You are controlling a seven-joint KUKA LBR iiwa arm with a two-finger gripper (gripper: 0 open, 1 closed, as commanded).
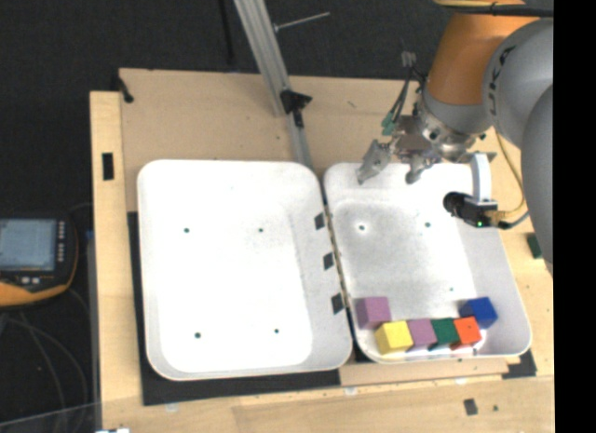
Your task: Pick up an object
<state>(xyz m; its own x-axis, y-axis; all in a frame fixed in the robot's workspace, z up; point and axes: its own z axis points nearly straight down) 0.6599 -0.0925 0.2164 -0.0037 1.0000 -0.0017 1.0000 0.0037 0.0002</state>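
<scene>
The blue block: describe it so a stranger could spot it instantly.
Look in the right-hand bin, at the cluster of blocks along its near edge. The blue block sits at the cluster's right end, just behind the orange block. It is the only blue one there.

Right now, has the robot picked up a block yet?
Not yet. The end effector is open with nothing between its fingers, up at the far edge of the right bin. All the blocks, like the yellow block and blue block, sit at the near edge. It must reach over, grab one and lift.
</scene>
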